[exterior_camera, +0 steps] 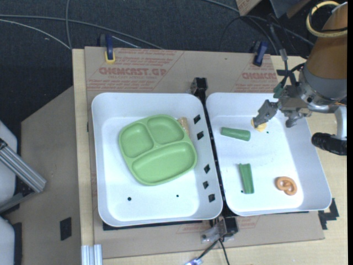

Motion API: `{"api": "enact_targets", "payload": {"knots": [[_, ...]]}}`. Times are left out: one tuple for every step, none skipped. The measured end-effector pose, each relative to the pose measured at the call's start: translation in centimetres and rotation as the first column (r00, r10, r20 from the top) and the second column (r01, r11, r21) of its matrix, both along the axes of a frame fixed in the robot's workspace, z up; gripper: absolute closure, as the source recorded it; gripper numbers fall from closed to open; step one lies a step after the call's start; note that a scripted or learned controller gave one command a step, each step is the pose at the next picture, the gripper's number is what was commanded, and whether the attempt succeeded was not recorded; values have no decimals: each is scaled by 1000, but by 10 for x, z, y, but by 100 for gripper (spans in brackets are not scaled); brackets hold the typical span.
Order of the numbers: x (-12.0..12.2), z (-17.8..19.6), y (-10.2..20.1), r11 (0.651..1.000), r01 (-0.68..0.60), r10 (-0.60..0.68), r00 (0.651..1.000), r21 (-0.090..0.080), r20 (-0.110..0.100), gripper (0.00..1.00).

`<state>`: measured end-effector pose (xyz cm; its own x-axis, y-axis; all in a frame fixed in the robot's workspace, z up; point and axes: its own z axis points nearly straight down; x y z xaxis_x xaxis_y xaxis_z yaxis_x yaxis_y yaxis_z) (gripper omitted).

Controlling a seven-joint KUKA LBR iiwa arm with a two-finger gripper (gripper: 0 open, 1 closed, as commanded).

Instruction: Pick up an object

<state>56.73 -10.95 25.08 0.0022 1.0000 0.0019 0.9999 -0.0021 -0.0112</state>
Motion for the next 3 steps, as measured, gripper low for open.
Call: {"api": "enact_targets", "payload": {"knots": [[2, 5, 0, 1000, -2, 2, 1000, -1, 10, 0], [3, -37, 3, 1000, -3, 3, 1000, 0, 5, 0], [-6, -86, 9, 1000, -2, 2, 1000, 1, 4, 0]]}}
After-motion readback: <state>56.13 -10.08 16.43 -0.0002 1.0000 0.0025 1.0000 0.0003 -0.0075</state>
